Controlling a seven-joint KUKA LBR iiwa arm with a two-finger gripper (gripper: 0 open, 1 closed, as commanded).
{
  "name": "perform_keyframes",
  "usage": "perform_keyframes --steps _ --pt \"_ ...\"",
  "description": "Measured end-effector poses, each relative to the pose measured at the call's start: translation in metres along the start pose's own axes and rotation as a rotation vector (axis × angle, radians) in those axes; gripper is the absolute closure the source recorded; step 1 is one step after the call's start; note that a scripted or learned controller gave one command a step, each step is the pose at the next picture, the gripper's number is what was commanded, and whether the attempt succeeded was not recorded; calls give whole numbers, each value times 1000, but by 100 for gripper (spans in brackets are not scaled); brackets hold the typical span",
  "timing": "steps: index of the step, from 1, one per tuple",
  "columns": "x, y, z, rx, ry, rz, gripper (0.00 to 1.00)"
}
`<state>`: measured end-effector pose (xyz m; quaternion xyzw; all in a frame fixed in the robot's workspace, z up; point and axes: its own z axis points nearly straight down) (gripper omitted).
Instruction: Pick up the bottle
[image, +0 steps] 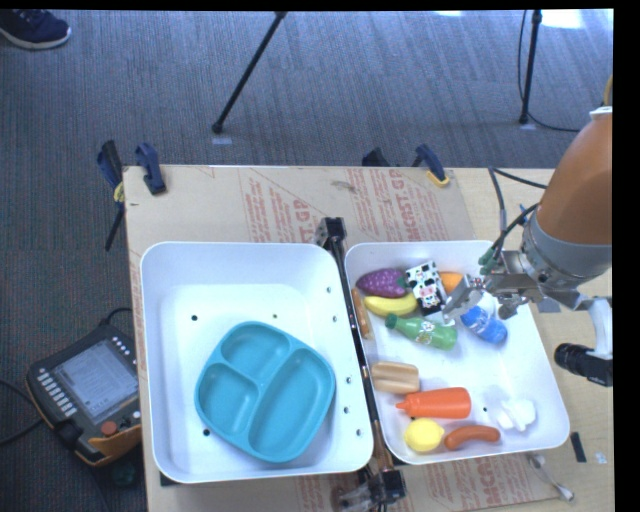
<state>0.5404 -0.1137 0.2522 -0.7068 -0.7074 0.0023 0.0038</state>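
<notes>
1. Camera view, target. The green bottle lies on its side in the right bin, in the half of that bin farthest from the camera. Taking the bottle as the landmark: a yellow banana touches it on the far-left side, a purple eggplant lies beyond the banana, a black-and-white carton stands just beyond the bottle, a blue item lies just to its right, and a hot dog bun lies near it on the camera side.

2. Camera view, handling. Judged by appearance, the bottle is a small moulded plastic toy: light, stiff, not fragile, with a smooth rounded body that may roll or slip under a pinch. Recommended hold: across the widest part of the body, fingers closing across its long axis (the narrow neck end toward the banana offers less purchase).

3. Camera view, gripper. The gripper hangs over the same bin, just to the right of the bottle and slightly beyond it, nearer the blue item than the bottle. The fingers appear spread apart with nothing between them (the blue item sits beneath, not in the grasp).

4. Camera view, relation. Bottle and gripper are close but apart; the likely correction is a short shift leftward, toward the bottle body.
</notes>
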Motion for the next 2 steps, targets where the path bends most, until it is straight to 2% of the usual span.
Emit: perform_keyframes --steps 1,2 --pt "0 1 -7 7 2 0 100" --pt "-48 -64 -1 -1 0 95 100"
